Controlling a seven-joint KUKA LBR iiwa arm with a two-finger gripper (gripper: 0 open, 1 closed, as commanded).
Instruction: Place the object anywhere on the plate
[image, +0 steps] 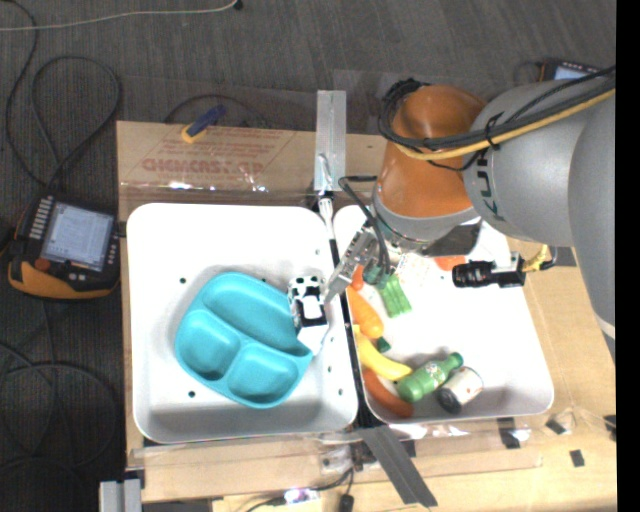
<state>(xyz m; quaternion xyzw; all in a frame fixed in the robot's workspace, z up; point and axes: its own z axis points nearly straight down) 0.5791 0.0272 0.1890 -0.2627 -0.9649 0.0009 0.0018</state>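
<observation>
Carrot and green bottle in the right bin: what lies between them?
In the camera view, a yellow banana lies between the carrot and the green bottle.

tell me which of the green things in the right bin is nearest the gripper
The light green block, lying just right of the gripper near the carrot. The green bottle lies farther off, toward the bin's front edge.

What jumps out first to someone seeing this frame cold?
Probably the blue plate with its three sections, bright against the left white bin. Next, the big grey arm with the orange band coming in from the right, its gripper at the divider between the bins with a small black-and-white object between its fingers, by the plate's right edge. The right bin holds a heap of toy food.
</observation>
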